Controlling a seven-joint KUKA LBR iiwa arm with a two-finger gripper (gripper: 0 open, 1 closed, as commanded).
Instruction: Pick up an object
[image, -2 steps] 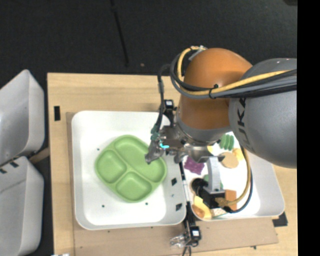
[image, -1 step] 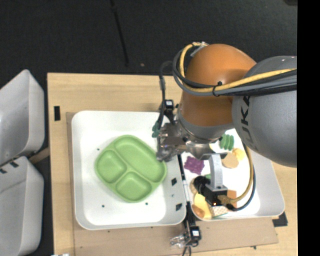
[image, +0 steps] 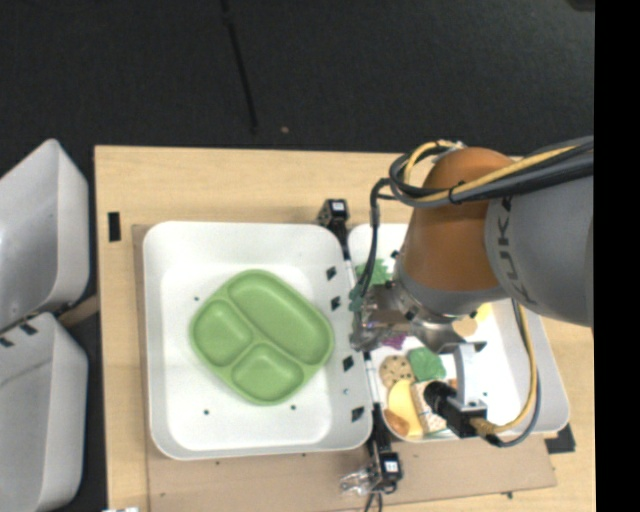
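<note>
Yellow-orange piece (image: 404, 404): seen at the near end of the right bin (image: 498, 372), close to that bin's left wall, within a small heap of things.
Speckled brown round (image: 396, 368): found just beyond the yellow-orange piece, touching it or nearly so; it is shaped like a biscuit.
Green block (image: 428, 362): set just beside the speckled brown round, on the view's right; it lies tilted, and its long axis cannot be made out.
Fingers (image: 372, 322): lowered by the left wall of the right bin, just beyond the heap. The tips are lost in clutter and shadow, so how far open they are cannot be told, and nothing can be said to be held.
Key relation: the heap lies on the near side of the fingers and slightly to the view's right. The speckled brown round is judged the closest candidate, so a short shift toward the near end would probably be needed.
Risk: the bin wall stands close on the view's left and could be struck.
Left bin (image: 170, 400): a green divided plate (image: 262, 336) is carried at its middle, across the wall from the fingers.
Arm (image: 450, 240): the orange band and grey body are spread over the far part of the right bin.
Surface (image: 120, 320): pale wood, on which both bins are borne.
</note>
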